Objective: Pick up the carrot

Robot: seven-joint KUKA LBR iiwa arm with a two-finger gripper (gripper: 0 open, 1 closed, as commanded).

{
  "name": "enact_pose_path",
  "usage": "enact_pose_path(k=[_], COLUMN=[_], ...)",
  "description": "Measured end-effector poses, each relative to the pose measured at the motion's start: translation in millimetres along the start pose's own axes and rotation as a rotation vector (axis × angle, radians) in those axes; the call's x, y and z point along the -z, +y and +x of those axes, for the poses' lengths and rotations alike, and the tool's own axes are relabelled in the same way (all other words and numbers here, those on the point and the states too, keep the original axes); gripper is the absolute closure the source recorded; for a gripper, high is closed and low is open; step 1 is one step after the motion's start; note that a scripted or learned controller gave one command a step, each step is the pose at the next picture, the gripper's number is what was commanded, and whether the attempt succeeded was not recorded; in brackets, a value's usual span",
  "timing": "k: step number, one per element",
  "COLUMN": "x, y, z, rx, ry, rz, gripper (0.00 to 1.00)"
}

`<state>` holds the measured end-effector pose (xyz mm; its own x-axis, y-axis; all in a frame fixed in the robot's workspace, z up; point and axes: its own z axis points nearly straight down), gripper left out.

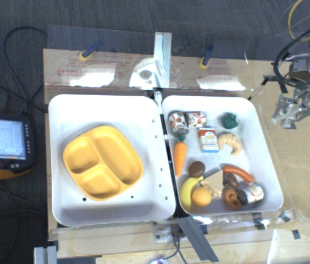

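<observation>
Nearest the camera, along the front of the right bin (pixel 269 164), the toy food is packed tight: a banana (pixel 187 191) with an orange (pixel 201 197) against it, a chocolate doughnut (pixel 232 197), a tipped can (pixel 252 192) and a sausage (pixel 237 172) lying just behind. A little further back a brown round piece (pixel 197 168) sits just beside the tip of the carrot (pixel 180 155). The carrot lies lengthwise along the bin's left wall, close to the divider, its green top pointing away towards two cans (pixel 187 121) at the back. To its right stand a small carton (pixel 208 139) and a croissant (pixel 230 142), with a green vegetable (pixel 230 120) behind them. The left bin (pixel 61 202) holds a yellow divided tray (pixel 102 161).

The risk from here lies in that placement. With the carrot so near the wall, one finger may have no room to drop beside it and could land on the rim or the divider instead. The brown piece at its tip and the can at its top could be nudged or caught if the descent is off along its length, and a smooth tapered body may slip from a pinch taken too near the thin end.

Farthest off, beyond the right bin's far corner, the gripper (pixel 290 113) hangs over bare bench, well apart from the carrot. It seems to hold nothing, though its jaws are too small and blurred here to tell whether they stand apart or together.
</observation>
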<state>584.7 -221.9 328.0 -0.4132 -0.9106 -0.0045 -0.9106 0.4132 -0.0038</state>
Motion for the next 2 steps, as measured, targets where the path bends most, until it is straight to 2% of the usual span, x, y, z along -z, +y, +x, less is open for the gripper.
enact_pose_path(k=[1,2], x=[12.5,42.7], y=[-58.8,-78.2], z=[-27.4,-34.5], rx=[0.068,0.164], ry=[-0.001,-0.001], rz=[-0.005,-0.002], gripper=[1.0,1.0])
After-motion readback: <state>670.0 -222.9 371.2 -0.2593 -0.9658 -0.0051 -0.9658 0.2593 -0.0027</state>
